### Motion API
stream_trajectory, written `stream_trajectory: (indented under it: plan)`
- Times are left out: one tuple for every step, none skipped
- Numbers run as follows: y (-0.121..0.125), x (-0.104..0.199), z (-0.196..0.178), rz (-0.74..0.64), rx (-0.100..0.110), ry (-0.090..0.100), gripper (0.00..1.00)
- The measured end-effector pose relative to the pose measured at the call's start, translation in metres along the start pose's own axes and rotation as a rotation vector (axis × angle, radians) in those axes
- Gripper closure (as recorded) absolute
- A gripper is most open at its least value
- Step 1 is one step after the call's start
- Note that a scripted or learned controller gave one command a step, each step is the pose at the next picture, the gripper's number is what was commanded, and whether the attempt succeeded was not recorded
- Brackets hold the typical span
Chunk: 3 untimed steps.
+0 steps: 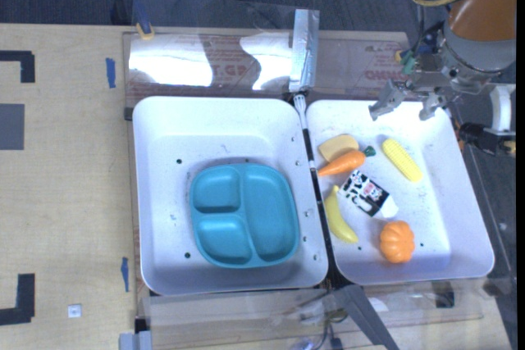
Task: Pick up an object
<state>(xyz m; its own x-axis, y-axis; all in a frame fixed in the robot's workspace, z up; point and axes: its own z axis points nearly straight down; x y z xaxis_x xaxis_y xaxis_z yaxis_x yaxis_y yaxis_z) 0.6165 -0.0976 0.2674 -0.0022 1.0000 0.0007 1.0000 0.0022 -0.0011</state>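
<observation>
Two bins before us; gripper (408, 103) spread open, holding nothing, above right bin (472, 201) far edge; corn (402, 159) near.

bench (57, 176): light wood | on it: left white bin (156, 127), right white bin (459, 258)

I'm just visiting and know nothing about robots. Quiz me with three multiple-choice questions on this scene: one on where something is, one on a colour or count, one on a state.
1. Where is the blue divided plate?
A. left bin
B. right bin
C. on the bench

2. What colour is the pumpkin?
A. green
B. orange
C. white

3. How are the end effector fingers?
A. clamped on the corn
B. spread open, holding nothing
C. gripping the carrot

Answers:
1 A: it lies inside the left bin.
2 B: it is plainly orange.
3 B: the fingers stand apart above the right bin's far edge, with the corn and carrot lying loose below.
</observation>
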Motion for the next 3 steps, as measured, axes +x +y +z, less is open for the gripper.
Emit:
stream_trajectory:
  plan:
    - [0.048, -0.065, 0.027, -0.023, 0.0, -0.003, 0.0]
    - [0.049, -0.063, 0.024, -0.026, -0.004, -0.003, 0.0]
    - [0.02, -0.082, 0.171, -0.077, 0.009, 0.002, 0.0]
